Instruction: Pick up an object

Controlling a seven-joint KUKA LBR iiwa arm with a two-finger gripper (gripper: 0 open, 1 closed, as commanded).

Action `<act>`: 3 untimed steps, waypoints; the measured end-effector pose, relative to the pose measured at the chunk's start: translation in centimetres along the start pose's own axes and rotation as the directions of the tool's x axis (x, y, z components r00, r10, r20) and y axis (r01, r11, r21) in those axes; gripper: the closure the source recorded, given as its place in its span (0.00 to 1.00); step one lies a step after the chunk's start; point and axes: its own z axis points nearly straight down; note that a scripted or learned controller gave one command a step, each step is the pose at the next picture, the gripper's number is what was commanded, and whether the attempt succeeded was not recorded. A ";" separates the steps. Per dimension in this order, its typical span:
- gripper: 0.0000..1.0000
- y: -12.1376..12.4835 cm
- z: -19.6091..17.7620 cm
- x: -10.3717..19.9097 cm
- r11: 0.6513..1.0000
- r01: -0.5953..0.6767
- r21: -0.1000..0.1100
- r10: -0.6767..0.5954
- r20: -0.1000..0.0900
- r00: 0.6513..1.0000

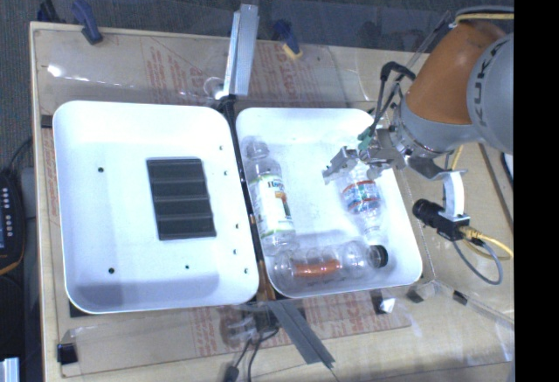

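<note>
Claw: hanging over the right bin, can't tell how it's set
Small bottle: lying right under the claw
Other bottles: one along the left wall, one across the front
Left bin: holding a dark ridged block

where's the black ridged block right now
The black ridged block lies flat near the middle of the left bin, alone there, apart from the bottles in the right bin.

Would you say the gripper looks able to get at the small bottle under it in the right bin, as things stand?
Probably yes. The gripper hangs just above the small bottle in the right bin, with open floor around it; the other two bottles lie apart from it.
</note>
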 end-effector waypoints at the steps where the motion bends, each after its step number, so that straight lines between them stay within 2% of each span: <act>1: 0.00 3.7 3.9 -0.5 0.996 0.084 0.002 -0.084 -0.001 0.996; 2: 0.00 2.3 2.1 -0.5 0.991 0.136 0.005 -0.136 -0.003 0.991; 3: 0.00 2.8 3.7 -0.5 0.972 0.234 0.003 -0.234 -0.003 0.972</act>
